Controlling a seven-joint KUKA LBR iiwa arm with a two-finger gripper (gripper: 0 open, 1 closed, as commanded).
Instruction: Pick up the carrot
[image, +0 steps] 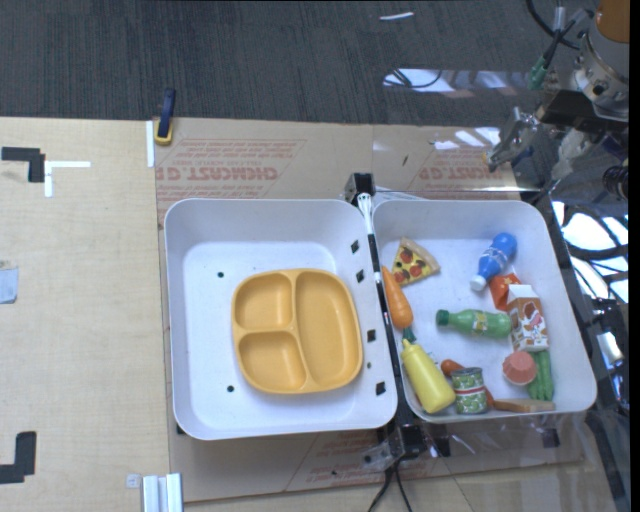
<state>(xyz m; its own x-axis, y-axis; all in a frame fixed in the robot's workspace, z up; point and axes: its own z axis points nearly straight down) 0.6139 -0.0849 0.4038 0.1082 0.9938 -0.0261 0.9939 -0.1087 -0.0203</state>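
The carrot (397, 300) is orange and lies lengthwise against the left wall of the right bin (556, 262), between a pizza slice (413, 262) and a yellow mustard bottle (427, 378). My gripper (537, 147) hangs at the upper right, beyond the right bin's far rim and well away from the carrot. Its fingers stand apart with nothing between them.
The right bin also holds a blue bottle (495, 257), a green bottle (473, 321), a juice carton (527, 320), a pink cup (519, 367) and a small can (468, 390). In the left bin (190, 300) sits a yellow divided plate (297, 330). Cables run along the right side.
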